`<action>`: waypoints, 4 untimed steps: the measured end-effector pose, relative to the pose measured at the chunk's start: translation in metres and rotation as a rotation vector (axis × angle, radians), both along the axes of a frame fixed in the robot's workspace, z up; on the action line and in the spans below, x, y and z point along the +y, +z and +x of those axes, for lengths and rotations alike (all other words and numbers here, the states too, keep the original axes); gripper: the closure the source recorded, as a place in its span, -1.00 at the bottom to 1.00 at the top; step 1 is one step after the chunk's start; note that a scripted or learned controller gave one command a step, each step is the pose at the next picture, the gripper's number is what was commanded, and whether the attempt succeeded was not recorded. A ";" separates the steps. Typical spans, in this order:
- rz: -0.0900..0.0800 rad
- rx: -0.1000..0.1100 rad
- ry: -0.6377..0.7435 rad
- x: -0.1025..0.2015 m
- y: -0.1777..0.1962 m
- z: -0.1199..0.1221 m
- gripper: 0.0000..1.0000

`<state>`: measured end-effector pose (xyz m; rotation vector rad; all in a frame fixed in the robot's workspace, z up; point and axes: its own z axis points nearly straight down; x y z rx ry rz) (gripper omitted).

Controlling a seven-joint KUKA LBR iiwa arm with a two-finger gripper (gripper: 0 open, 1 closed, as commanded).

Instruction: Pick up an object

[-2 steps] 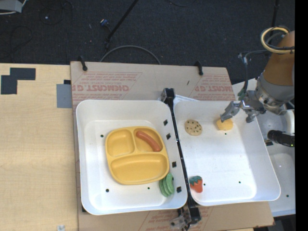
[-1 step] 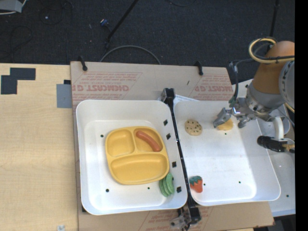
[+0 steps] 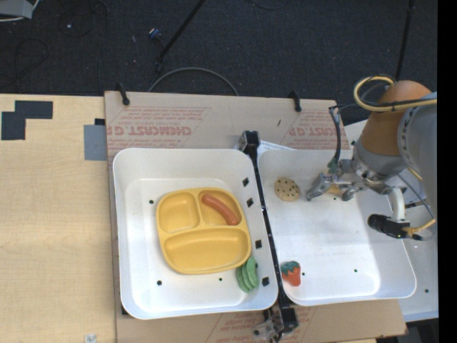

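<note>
Gripper [image 3: 323, 189] low in the upper part of the right bin [image 3: 385, 281], cookie [image 3: 287, 189] just to its left.

Cookie lies flat on the bin floor near the upper-left corner, close beside the fingertips but not between them; nothing is held. Whether the jaws are parted or closed cannot be told from this angle. Strawberry [image 3: 290, 273] sits at the bin's lower-left edge, well apart. Left bin [image 3: 136, 277] holds a yellow divided plate [image 3: 203, 243] with a sausage [image 3: 221, 207] in its upper-right compartment; a green object [image 3: 248, 274] rests at the plate's lower right.
</note>
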<state>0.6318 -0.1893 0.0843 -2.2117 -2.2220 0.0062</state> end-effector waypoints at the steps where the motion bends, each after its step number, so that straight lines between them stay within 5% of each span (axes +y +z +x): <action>1: -0.002 -0.005 0.002 -0.001 0.014 0.002 1.00; 4: -0.003 -0.011 -0.002 0.012 0.167 0.003 1.00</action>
